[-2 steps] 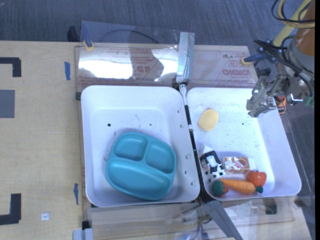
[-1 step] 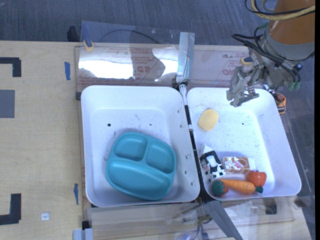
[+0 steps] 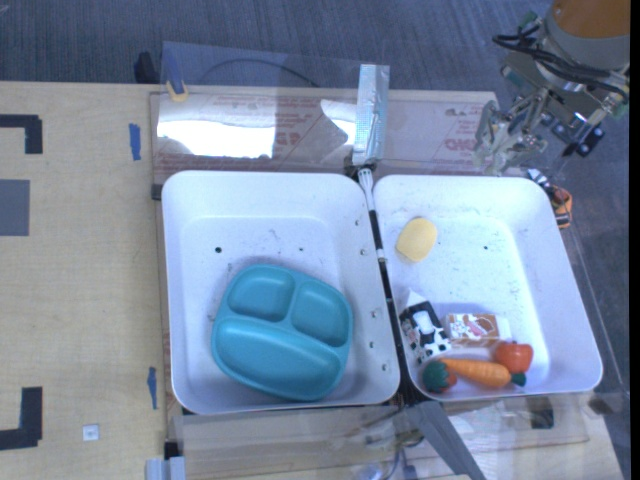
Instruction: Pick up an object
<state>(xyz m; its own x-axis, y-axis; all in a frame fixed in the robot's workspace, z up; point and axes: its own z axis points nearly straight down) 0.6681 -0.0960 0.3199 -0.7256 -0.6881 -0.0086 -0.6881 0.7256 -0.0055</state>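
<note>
Reaches in at the table's far right corner, beyond the back edge. Orange band of the arm (image 3: 592, 3) at the top, grey wrist just below with dark cables looping off its left side. Gripper (image 3: 510, 140) hangs down and to the left from the wrist, a pale metal assembly tilted at a slant. Nothing visible between its tips; pose of those tips too blurred to tell.

A single fixed camera looks down at a slant on the bench (image 3: 70, 268) and both white bins (image 3: 180, 298).
</note>
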